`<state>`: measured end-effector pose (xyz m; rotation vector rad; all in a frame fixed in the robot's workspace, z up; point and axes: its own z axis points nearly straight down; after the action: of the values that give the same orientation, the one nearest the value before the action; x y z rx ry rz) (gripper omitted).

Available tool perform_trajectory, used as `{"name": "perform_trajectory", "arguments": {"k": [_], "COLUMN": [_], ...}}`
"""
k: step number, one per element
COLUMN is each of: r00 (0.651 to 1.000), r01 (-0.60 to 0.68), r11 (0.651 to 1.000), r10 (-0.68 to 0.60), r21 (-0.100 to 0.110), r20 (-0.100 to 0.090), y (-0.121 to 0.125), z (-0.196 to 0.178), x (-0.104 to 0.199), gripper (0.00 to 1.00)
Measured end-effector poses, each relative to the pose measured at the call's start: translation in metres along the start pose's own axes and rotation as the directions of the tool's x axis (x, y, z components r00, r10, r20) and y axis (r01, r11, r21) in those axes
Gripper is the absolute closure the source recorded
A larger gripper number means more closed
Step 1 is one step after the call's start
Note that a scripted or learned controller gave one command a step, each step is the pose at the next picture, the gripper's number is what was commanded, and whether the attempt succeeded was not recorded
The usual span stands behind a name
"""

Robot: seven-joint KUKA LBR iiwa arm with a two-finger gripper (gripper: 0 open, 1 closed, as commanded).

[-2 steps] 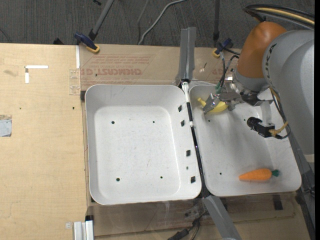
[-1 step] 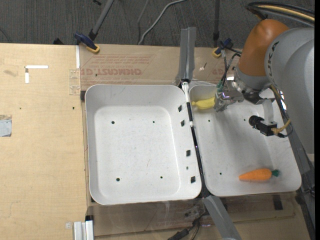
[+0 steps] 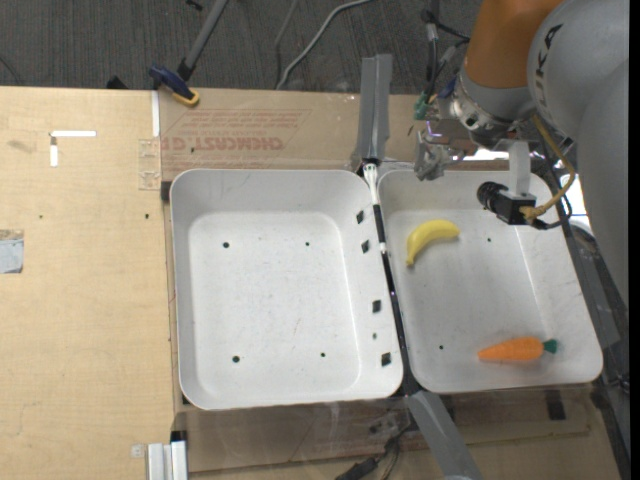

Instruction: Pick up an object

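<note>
A yellow banana (image 3: 430, 238) lies in the right bin (image 3: 560, 298), near its back left corner. An orange carrot with a green top (image 3: 515, 350) lies close to that bin's front right edge. My gripper (image 3: 430, 164) hangs over the bin's back left rim, above and just behind the banana, apart from it. Nothing shows in its grasp. The grey arm with its orange band (image 3: 520, 18) reaches in from the upper right.
The left bin (image 3: 200, 268) sits beside the right one, with a grey divider bar (image 3: 376, 118) behind the seam. Cables and a black fitting (image 3: 505, 203) hang by the wrist. A cardboard sheet (image 3: 240, 138) lies behind the left bin.
</note>
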<state>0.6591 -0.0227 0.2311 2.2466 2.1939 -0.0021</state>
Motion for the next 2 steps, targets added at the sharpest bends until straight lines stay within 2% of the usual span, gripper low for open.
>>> {"name": "perform_trajectory", "arguments": {"k": [1, 2], "r00": [1.000, 0.994], "r01": [-0.028, 0.105], "r11": [1.000, 0.994], "r10": [0.028, -0.105], "r21": [0.002, 0.003], "r20": [0.000, -0.002], "y": [-0.116, -0.165], "z": [0.003, 0.021], "x": [-0.034, -0.122], "gripper": [1.00, 1.00]}}
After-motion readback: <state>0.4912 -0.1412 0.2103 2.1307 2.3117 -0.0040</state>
